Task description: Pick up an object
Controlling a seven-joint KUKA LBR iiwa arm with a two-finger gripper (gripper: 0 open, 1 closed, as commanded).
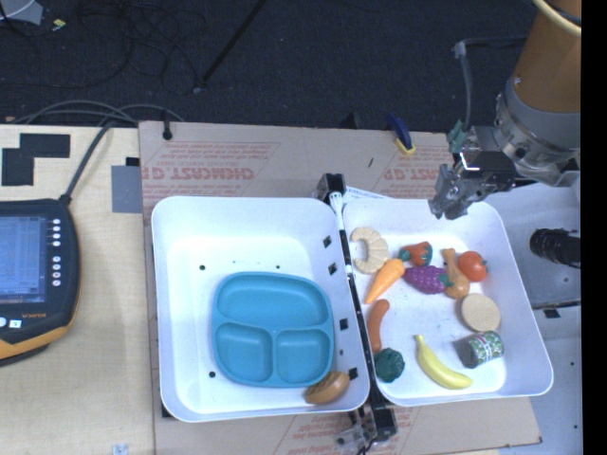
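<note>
— Plastic food, right bin (517,254): carrot (384,279), banana (440,366), grapes (426,278), tomato (471,265); loose, spread for picking?
— Yes. Gripper (453,202) hovers over that bin's upper rim; fingers' state: cannot tell. Blue tray (272,328) occupies left bin.

Arm (545,83) from right, claw (453,202) lowered

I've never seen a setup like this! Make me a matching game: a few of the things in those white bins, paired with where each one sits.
Things:
1. blue divided tray
2. banana
3. broccoli
4. tomato

Places:
A. right bin, near its front edge, beside a small can
B. right bin, far right side
C. left bin, centre
D. right bin, front left corner

Pairs: 1-C, 2-A, 3-D, 4-B
</note>
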